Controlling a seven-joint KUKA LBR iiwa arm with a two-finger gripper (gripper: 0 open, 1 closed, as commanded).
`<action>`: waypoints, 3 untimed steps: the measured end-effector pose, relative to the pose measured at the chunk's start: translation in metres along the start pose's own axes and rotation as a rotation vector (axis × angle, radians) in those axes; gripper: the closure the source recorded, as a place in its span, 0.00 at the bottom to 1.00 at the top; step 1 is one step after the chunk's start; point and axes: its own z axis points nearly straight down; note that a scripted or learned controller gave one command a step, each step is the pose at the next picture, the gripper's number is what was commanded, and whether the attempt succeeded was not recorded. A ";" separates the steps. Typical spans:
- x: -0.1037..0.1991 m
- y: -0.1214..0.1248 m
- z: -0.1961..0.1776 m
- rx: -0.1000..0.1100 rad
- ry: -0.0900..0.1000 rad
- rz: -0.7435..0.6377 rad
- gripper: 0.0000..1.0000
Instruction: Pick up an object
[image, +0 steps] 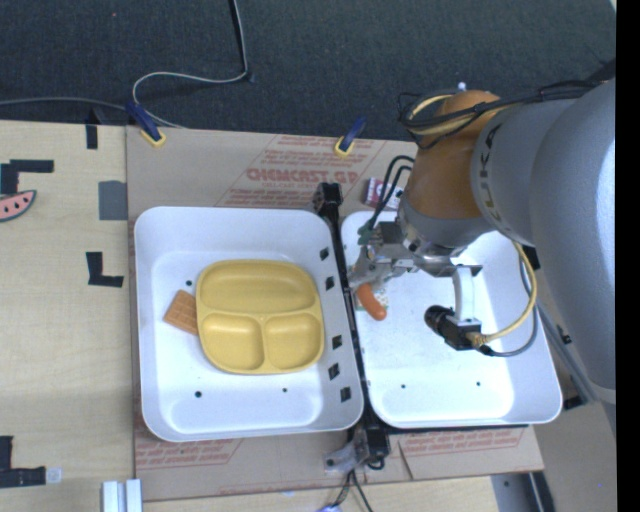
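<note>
At the right bin's (520, 400) nine o'clock edge, a small orange piece (373, 303) lies just under the hand (372, 268); whether it is gripped cannot be told. Light, smooth and likely slippery, it is best taken across its short middle. The dividing wall crowds it; open floor lies toward four o'clock.

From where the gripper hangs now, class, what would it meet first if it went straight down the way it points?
Most likely the small orange object lying in the right bin, right under the gripper. Depth is hard to judge from above, so it might meet the bin floor beside it.
</note>
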 end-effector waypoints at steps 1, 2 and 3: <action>-0.016 -0.062 0.001 0.002 -0.002 0.003 1.00; 0.039 -0.091 -0.066 0.001 -0.001 0.001 1.00; 0.038 -0.091 -0.074 0.001 -0.001 0.001 1.00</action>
